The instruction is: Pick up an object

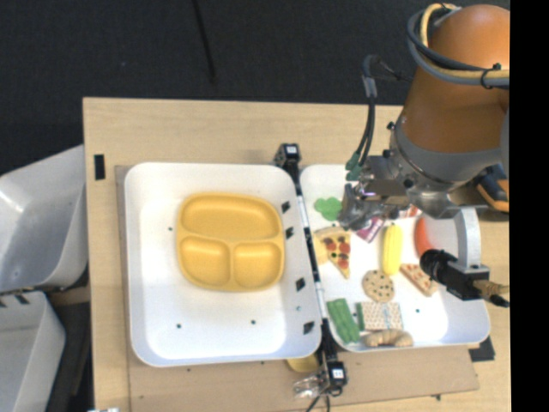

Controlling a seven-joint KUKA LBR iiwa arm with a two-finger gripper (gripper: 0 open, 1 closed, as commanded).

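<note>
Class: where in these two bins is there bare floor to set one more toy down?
Left bin: a bare white margin runs all round the yellow tray, widest in front. Right bin: crowded with pizza slice, cookie and banana, under the gripper.

Bench [197,131]: pale wood-look board, matt, smooth.
Left bin [146,316]: white plastic, smooth, faint sheen.
Divided tray [230,240], in left bin: yellow plastic, satin, smooth.
Right bin [463,320]: white plastic, as left bin.
Toy foods in right bin, pizza slice [336,251], cookie [377,285], yellow piece [391,249]: plastic-looking, mostly matt.
Arm [455,75], above right bin: glossy orange band, grey shell with dull sheen.
</note>
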